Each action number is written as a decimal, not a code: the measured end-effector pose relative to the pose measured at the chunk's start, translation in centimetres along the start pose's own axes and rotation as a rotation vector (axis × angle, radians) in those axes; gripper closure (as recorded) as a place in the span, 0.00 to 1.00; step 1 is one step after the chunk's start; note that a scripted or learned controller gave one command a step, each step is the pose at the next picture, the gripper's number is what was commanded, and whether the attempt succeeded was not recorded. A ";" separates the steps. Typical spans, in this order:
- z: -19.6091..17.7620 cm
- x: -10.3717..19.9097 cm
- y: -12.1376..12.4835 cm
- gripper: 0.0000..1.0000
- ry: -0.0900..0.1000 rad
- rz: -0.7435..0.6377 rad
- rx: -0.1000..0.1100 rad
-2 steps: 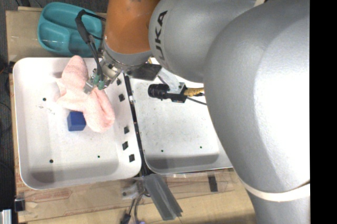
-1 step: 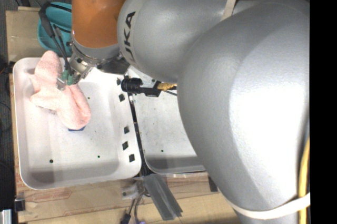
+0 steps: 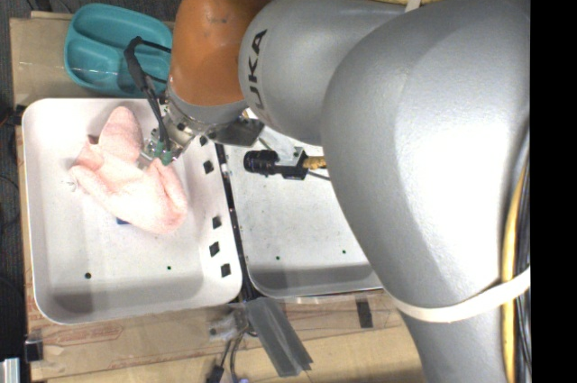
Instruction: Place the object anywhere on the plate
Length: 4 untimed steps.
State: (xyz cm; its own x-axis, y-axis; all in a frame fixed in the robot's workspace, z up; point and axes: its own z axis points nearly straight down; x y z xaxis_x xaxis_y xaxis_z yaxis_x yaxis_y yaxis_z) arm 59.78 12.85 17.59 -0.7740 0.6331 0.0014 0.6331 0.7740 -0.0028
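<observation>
A crumpled pink cloth [image 3: 135, 183] lies in the upper middle of the left white bin [image 3: 99, 282]. My gripper [image 3: 160, 153] hangs low over the cloth's right side, at or just above its surface, below the orange band [image 3: 212, 39] of the wrist. A small blue patch [image 3: 121, 219] peeks out from under the cloth's lower edge; what it belongs to is hidden. Nothing is visibly lifted by the gripper.
A teal plastic object [image 3: 113, 48] sits outside the left bin at its upper corner. The grey arm [image 3: 406, 147] covers most of the right bin [image 3: 297, 255]. The divider [image 3: 225, 219] between the bins runs just right of the gripper.
</observation>
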 end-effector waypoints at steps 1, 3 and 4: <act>-2.1 8.9 3.4 1.00 0.000 0.013 0.001; -11.6 6.3 4.6 1.00 -0.003 -0.311 -0.004; -22.2 -0.1 1.6 1.00 -0.005 -0.283 -0.005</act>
State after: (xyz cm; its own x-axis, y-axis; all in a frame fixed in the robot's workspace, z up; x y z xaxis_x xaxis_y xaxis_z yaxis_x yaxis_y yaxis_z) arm 60.92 14.05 39.77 -0.9202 0.3915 -0.0032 0.3915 0.9202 0.0019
